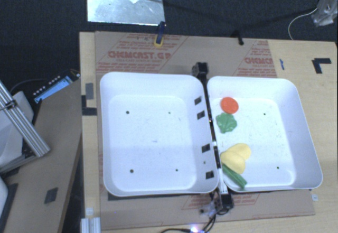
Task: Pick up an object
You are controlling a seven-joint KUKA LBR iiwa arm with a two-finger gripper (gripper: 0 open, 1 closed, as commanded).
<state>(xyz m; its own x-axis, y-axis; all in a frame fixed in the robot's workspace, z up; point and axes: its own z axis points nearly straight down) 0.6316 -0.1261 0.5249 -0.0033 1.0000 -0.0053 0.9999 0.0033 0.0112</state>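
Two white bins sit side by side on a tan worktop (132,49). The right bin (285,121) holds an orange piece (229,104), green piece (226,123), yellow piece (236,157) and green pod (235,177) along its nine o'clock wall. Dark carpet (37,15) surrounds the worktop.

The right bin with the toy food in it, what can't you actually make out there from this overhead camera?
- Long green piece in the right bin: its upper end is hidden under the yellow piece.
- Orange disc and green leafy piece: too small and soft to name the food.
- Whether these two touch: cannot tell.
- Yellow piece: blurred, exact kind unclear.
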